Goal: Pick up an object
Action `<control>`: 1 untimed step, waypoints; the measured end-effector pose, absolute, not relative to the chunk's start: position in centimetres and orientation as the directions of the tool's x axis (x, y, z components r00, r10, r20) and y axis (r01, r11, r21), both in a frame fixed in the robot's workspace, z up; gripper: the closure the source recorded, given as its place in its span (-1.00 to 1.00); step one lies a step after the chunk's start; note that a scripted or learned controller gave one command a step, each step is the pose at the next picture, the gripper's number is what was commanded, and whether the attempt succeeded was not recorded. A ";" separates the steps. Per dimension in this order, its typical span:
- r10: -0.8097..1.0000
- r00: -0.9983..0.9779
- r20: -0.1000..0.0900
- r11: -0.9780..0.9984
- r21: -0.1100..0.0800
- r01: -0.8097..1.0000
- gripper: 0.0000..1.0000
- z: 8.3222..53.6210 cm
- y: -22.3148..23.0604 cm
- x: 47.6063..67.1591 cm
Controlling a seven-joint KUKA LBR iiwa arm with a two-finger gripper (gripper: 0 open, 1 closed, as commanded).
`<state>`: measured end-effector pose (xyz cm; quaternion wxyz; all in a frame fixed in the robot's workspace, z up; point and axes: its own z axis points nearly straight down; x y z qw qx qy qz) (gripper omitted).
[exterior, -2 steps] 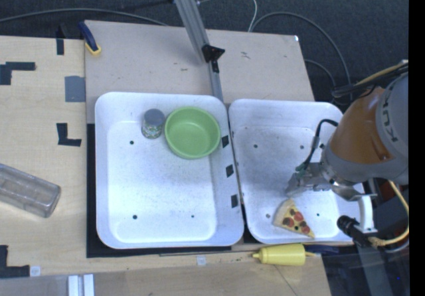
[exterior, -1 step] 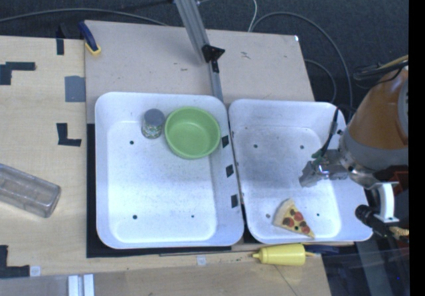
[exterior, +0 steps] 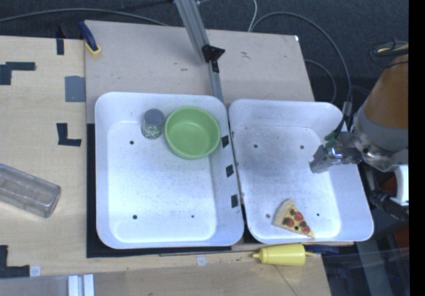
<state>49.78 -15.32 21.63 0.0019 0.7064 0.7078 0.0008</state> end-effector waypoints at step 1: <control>1.000 -0.002 0.000 0.002 0.001 1.000 1.00 23.3 -15.3 49.8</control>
